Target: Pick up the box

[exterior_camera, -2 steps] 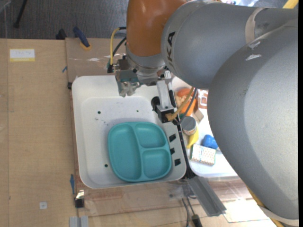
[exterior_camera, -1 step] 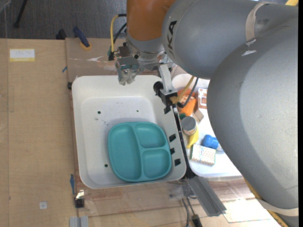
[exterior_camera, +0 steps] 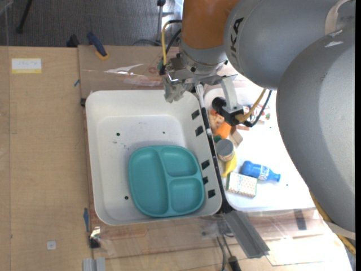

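The box point(exterior_camera: 242, 185) is small and white with a speckled pattern. It lies flat near the front of the right bin point(exterior_camera: 282, 199), just below a blue bottle point(exterior_camera: 260, 171). My gripper point(exterior_camera: 200, 92) hangs under the orange wrist band at the back of the bench, over the divide between the two bins. It is well behind the box and apart from it. Nothing can be seen held in it.
A teal divided tray point(exterior_camera: 166, 179) lies in the left bin point(exterior_camera: 107, 151). Along the right bin's left wall sit an orange item point(exterior_camera: 222, 129), a grey-lidded can point(exterior_camera: 224, 149) and a yellow item point(exterior_camera: 229, 166). The big grey arm covers the right bin's far side.
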You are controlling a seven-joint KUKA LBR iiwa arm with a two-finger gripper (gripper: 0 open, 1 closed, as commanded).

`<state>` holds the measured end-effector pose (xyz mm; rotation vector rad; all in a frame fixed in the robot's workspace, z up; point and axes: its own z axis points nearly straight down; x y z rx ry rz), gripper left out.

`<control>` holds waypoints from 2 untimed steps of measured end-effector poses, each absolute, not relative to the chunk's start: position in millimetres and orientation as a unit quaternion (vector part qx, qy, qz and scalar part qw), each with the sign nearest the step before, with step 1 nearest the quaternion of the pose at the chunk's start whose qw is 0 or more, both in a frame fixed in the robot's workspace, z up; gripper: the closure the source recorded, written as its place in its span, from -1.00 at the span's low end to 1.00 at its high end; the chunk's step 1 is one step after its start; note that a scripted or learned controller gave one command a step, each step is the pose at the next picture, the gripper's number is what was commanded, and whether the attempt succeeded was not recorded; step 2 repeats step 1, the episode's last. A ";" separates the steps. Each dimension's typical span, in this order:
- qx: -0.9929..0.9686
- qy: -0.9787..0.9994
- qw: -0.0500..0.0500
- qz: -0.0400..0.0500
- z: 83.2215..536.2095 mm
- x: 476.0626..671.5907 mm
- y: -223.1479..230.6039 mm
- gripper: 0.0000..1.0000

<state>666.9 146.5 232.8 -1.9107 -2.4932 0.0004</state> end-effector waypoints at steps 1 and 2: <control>-0.608 -0.794 -0.002 -0.002 244.9 668.0 146.7 1.00; -0.608 -0.794 -0.002 -0.002 244.9 668.0 146.7 1.00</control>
